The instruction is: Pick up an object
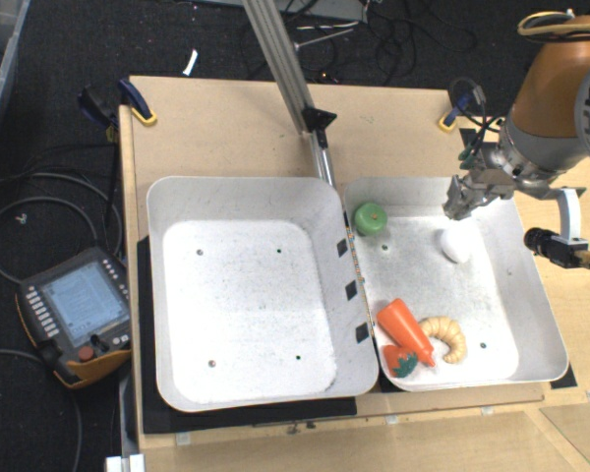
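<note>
2 white bins side by side on table (236, 116). Left bin (177, 205) beside right bin (531, 313). Right bin holds green round object (371, 218) at far left corner, white egg-shaped object (455, 246) near middle, orange carrot (406, 330) touching pale croissant-like piece (446, 338) at near edge. Arm (556, 96) enters from right; pincer (460, 205) just above white object, apart from it. Pendant (77, 313) on floor at left.
</note>
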### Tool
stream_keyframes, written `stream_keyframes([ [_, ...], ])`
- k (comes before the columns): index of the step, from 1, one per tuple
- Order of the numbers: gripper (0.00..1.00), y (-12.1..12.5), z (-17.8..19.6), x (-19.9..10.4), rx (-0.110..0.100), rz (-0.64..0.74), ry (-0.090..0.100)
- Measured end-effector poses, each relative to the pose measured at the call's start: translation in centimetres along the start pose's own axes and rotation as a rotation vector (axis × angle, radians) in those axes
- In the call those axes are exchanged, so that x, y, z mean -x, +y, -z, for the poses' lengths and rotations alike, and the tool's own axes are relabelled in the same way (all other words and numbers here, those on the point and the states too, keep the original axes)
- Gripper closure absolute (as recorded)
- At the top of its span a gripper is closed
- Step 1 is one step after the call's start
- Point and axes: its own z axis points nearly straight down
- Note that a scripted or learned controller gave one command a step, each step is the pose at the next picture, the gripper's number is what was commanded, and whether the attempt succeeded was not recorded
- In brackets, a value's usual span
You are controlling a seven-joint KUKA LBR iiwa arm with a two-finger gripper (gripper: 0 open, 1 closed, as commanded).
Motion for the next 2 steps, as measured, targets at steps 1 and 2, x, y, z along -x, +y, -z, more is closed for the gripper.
stream_keyframes([
  [1,1.00,0.1,2.6,0.0,-0.002,0.000,0.000],
  [2,1.00,-0.3,3.6,-5.4,-0.006,0.006,0.004],
])
